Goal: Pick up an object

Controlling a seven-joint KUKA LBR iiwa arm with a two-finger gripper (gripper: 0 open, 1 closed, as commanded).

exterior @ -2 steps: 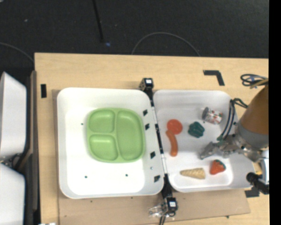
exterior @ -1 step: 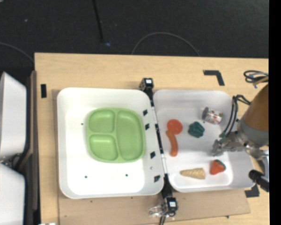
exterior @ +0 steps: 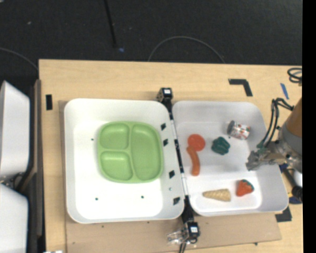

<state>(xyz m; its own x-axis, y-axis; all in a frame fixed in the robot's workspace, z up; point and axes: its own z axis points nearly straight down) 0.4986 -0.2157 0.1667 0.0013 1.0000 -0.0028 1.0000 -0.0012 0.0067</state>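
So far nothing is being lifted: every item is lying loose, and the whole pick is still waiting to be done, as far as this shows. The wooden bench [exterior: 121, 78] is carrying two shallow, glossy plastic bins; the left bin [exterior: 79, 194] is holding a matte green plate [exterior: 130, 152] with three compartments. The right bin [exterior: 200, 115], the landmark here, is holding the candidates. The arm [exterior: 292, 125] is reaching over its right edge, and the gripper [exterior: 255, 159] is hanging low at that edge, near but apart from the toys; I cannot tell how it is set. Inside the right bin, an orange, long-handled, spoon-shaped piece [exterior: 194, 151] is lying at its left side, a ridged tan cone [exterior: 217, 195] along its near wall, a chunky teal lump [exterior: 220, 146] at its middle, a red strawberry [exterior: 244, 187] near its front right corner, and a small shiny can [exterior: 238, 129] toward its back.
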